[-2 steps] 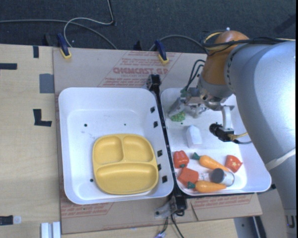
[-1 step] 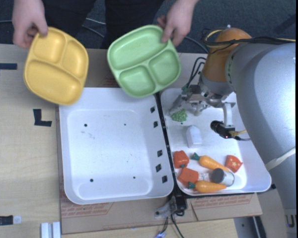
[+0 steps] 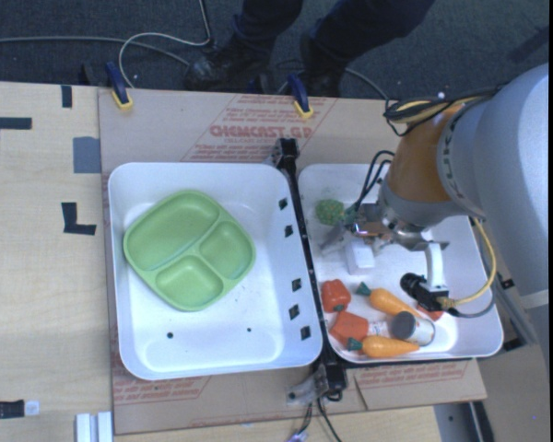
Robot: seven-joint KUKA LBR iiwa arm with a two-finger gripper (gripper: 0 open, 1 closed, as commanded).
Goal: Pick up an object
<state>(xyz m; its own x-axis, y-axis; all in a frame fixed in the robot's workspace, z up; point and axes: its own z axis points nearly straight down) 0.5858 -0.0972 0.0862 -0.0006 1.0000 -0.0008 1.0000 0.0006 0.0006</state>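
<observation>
Arm (image 3: 461, 164) reaches down into right bin (image 3: 470, 339); gripper (image 3: 361, 238) near broccoli (image 3: 329, 212), finger state indiscernible. Cardboard-covered bench (image 3: 37, 247).

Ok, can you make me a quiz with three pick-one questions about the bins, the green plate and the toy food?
1. Where is the green divided plate?
A. left bin
B. right bin
C. on the cardboard

2. How many sections does the plate have?
A. two
B. three
C. five

3. Where is the gripper?
A. over the left bin
B. outside both bins
C. low in the right bin, by the toy broccoli

Answers: 1 A, the plate lies in the left bin. 2 B, ridges split it into three. 3 C, the arm's end sits over the right bin near the broccoli and a small white block.
</observation>
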